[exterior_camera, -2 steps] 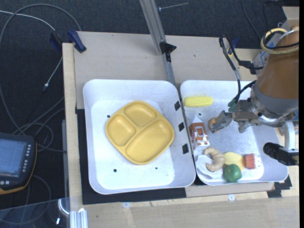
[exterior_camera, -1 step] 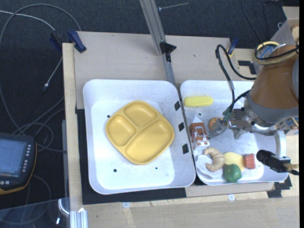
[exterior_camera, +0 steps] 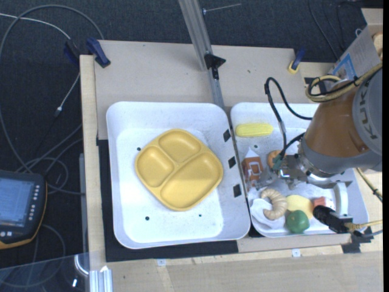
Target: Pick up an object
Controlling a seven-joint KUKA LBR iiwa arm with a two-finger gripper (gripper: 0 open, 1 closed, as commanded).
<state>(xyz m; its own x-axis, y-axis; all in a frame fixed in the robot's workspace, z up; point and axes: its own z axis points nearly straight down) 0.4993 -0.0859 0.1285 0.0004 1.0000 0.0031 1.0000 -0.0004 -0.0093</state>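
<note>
Tan croissant (exterior_camera: 274,202) lies just below the claw (exterior_camera: 285,170).

Grey arm (exterior_camera: 355,126), orange band, black cable

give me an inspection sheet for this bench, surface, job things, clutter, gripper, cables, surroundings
surface: tan bench bearing two white bins, left bin and right bin, side by side
job's things: in the right bin, corn cob near the far wall, small orange packet, croissant-like piece, yellow fruit, green round toy
clutter: yellow divided plate in the left bin
grippers: gripper low over the right bin, fingers hidden by the wrist
cables: black cable looping over the right bin; thin cables on the dark floor
surroundings: handheld pendant on the floor, blue clamps on the bench edge
</note>
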